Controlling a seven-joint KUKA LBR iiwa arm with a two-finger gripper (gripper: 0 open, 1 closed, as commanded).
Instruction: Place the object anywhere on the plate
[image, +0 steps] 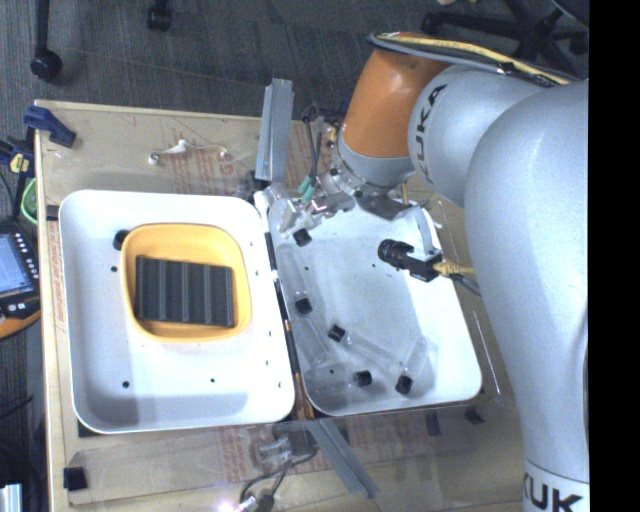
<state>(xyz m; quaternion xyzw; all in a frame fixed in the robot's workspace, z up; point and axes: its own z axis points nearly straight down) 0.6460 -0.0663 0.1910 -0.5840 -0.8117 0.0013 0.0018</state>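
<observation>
My end effector (300, 205) at right bin's (455, 385) far-left corner.
Grip state: cannot tell. Yellow plate (185, 245) in left bin (90, 300), dark ribs running near-to-far.

One fixed camera is mounted above the pale wooden counter (150, 140), looking down at a slant from moderate range. Both shallow white plastic bins are framed: the left bin (90, 330) toward 9 o'clock, the right bin (455, 370) near centre. The grey arm with its orange band (460, 110) enters from 3 o'clock, filling the 1-to-4 o'clock sector. Dark carpeted floor (200, 40) lies at 12 o'clock.
</observation>
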